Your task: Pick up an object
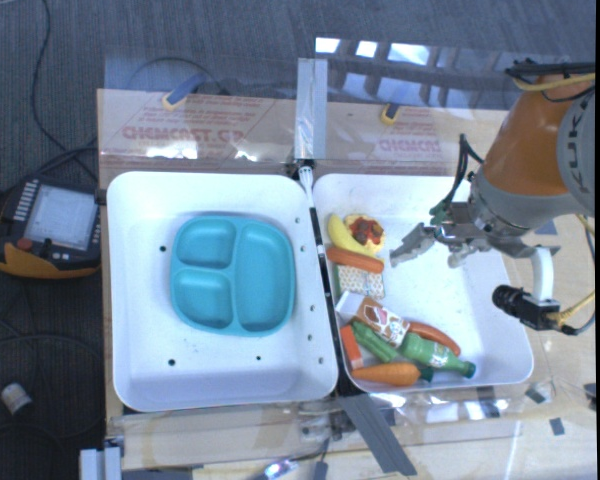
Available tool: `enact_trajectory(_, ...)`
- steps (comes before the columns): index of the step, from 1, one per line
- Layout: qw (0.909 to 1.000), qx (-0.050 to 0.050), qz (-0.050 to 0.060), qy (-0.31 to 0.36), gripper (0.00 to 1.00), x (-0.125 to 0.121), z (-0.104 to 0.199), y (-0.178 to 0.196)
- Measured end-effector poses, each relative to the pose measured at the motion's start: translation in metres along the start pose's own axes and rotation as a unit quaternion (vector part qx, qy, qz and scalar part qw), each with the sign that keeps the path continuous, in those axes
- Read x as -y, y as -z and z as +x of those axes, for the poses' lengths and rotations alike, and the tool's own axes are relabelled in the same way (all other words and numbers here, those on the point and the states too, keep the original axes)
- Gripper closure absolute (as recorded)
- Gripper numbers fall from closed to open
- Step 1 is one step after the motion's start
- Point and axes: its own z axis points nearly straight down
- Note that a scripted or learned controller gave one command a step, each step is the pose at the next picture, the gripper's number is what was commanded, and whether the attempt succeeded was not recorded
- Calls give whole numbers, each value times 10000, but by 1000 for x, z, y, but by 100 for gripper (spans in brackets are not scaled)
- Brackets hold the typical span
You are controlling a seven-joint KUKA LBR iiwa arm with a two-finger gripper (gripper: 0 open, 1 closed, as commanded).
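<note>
The right bin (500,343) holds a heap of toy food along its left side: a yellow banana (340,231), a red and yellow piece (365,231), a hot dog (355,260), a checkered packet (360,282), a green bottle (425,353), a carrot (385,374) and a red sausage (435,336). My gripper (435,248) hangs over the middle of this bin, right of the hot dog, with its two fingers spread apart and nothing between them.
The left bin (140,368) carries a turquoise divided plate (232,273). A metal divider (320,268) separates the bins. A pendant (45,228) lies on the floor at far left. Cardboard (210,128) lines the back.
</note>
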Motion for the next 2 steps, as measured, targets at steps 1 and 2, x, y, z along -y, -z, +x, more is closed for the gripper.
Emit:
enact_trajectory(1, 9993, 22, -22, -360, 0, -57, 15, -108)
enact_trajectory(2, 9991, 16, -16, 419, 0, -86, -28, -29)
